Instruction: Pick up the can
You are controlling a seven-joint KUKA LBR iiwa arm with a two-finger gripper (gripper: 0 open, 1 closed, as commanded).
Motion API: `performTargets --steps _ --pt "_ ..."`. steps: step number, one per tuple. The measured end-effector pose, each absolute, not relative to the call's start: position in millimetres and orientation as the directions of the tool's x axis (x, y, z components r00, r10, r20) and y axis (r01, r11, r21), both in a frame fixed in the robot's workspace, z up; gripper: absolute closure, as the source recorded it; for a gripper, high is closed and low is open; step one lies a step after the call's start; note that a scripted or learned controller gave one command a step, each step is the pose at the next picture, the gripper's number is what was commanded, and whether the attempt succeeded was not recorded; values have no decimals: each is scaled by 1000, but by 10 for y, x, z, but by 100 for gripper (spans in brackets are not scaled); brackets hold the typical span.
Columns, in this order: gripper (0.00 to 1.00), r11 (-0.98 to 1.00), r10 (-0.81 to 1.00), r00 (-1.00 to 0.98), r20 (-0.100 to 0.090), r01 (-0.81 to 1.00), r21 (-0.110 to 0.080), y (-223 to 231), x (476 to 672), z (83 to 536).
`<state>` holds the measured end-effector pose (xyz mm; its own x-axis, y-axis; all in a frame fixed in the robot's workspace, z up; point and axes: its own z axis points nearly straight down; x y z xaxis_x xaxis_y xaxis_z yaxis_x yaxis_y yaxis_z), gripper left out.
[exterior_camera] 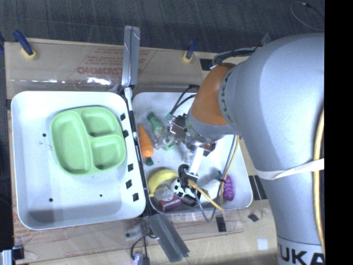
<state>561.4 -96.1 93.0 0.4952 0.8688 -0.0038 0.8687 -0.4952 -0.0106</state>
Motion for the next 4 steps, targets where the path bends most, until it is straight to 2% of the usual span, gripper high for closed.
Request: performTargets --steps 1,2,3,4 --pt "0 -454 891 454 -2 891 -8 -1523 5663 934" --pt "100 -451 893 451 -4 892 -15 -1521 5648 1002" --pt "100 -336 942 336 -1 942 -11 -899 5813 948" --pt "100 -25 1000 25 0 1000 -6 -864 6086 1891"
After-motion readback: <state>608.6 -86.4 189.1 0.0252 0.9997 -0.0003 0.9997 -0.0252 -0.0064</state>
